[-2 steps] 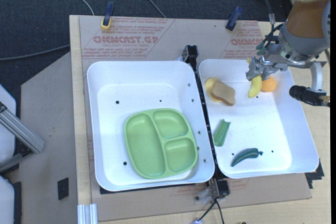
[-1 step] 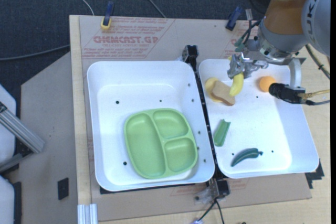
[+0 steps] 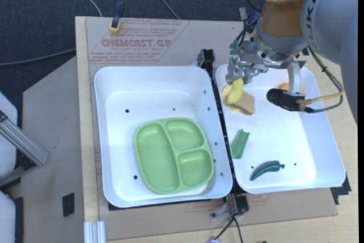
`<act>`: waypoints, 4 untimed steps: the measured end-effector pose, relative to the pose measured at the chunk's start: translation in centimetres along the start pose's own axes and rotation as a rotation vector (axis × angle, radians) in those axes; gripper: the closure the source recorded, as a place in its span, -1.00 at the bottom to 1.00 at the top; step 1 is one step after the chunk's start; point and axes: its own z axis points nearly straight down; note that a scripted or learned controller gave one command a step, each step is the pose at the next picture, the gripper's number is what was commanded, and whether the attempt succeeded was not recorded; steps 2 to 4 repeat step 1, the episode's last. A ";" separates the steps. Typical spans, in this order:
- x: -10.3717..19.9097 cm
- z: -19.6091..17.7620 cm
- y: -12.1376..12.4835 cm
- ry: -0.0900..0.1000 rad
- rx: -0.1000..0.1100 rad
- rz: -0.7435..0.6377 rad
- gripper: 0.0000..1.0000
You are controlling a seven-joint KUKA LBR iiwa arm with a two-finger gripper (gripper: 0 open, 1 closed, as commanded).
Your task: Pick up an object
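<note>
My gripper (image 3: 238,78) hangs over the far left corner of the right bin (image 3: 318,145), under the orange wrist band. A yellow banana-shaped toy (image 3: 234,92) has its upper end between the fingertips, and the gripper is shut on it. The toy's lower end hangs beside a tan bread-like piece (image 3: 246,103) that lies on the bin floor. A light green stick (image 3: 240,143) and a dark green pepper (image 3: 266,168) lie nearer the front of the same bin. An orange object (image 3: 282,87) shows partly behind a black cable piece.
The left bin (image 3: 114,94) holds a green divided plate (image 3: 173,153). A black clamp (image 3: 206,57) sits at the far end of the ridge between the bins. The arm's grey body and cables cover the right bin's far right corner.
</note>
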 end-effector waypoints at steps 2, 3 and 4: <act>6.0 0.2 -1.7 0.001 0.008 0.000 1.00; 6.0 0.2 -1.7 0.001 0.008 0.000 1.00; 6.0 0.2 -1.7 0.001 0.008 0.000 1.00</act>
